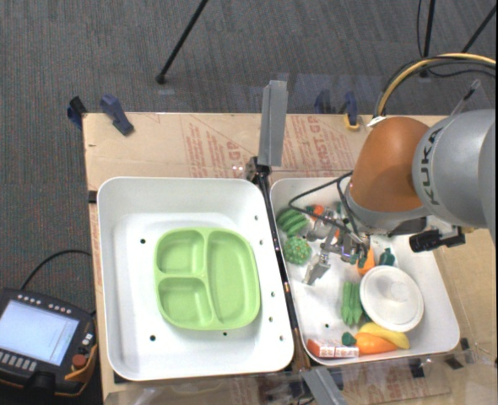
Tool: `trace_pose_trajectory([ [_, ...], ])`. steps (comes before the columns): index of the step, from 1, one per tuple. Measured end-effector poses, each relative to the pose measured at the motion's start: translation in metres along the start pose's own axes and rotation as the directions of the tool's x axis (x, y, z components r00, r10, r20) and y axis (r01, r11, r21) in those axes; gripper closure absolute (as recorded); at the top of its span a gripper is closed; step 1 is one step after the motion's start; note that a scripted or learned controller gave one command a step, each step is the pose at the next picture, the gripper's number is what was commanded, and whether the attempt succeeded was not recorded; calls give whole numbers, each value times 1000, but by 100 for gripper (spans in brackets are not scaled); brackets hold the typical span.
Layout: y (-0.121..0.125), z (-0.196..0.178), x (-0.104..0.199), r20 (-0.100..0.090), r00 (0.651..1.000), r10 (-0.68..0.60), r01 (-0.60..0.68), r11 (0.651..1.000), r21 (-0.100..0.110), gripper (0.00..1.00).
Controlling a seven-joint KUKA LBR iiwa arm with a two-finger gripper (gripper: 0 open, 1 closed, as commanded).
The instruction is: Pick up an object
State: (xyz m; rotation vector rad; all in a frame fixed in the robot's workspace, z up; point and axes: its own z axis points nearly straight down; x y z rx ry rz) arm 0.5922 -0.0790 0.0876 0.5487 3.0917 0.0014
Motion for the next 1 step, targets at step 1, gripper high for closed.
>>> trace_pose_trajectory([
  [1,-104,0,37,-5,998,-67,67,998,2,0],
])
